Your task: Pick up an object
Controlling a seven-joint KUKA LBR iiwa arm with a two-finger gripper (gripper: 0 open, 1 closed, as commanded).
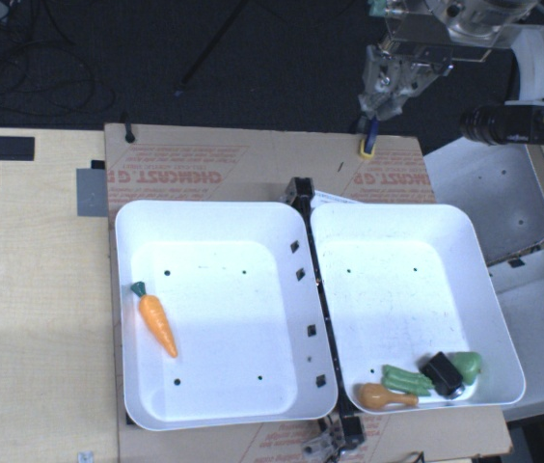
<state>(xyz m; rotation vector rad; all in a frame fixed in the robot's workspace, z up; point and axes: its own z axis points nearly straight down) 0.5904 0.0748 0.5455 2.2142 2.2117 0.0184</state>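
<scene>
Nothing was yet picked: the claw [385, 99] hung raised past the bins' far edge, whether spread or pressed together I could not tell, with the carrot [157, 322] and the toy cluster [426, 379] lying far below it, untouched.

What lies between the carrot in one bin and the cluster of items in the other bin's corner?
In the camera view, bare white bin floor and the black divider joining the bins separate the carrot from the cluster.
</scene>
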